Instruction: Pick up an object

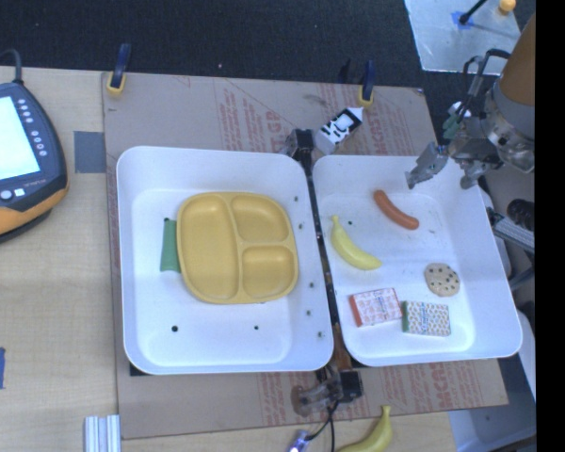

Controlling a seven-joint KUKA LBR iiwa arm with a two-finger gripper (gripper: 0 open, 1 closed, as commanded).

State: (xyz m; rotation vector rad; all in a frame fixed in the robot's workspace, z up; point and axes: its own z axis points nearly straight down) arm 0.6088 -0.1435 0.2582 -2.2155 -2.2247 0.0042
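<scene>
while the gripper [446,168] hung over the far right corner of the right bin [508,328], the job looked to be at its approach step, with nothing yet picked. its 2 fingers [426,169] stood spread apart and held nothing. the nearest candidate was the sausage [396,209], which lay just near and left of the claw on the bin floor, apart from the other items. the next move, as i judged it, called for a short shift toward the near left, a turn of the wrist so the fingers would straddle the sausage across its narrow width, then a straight drop and a close.

the sausage looked small, orange-red and smooth, lying at a slant; it seemed round enough to roll away under a poor pinch. nearer lay a banana [354,249], a cookie [442,279] and 2 flat packets [375,306], all well apart from the claw. the left bin [137,252] held a yellow tray [235,247].
</scene>
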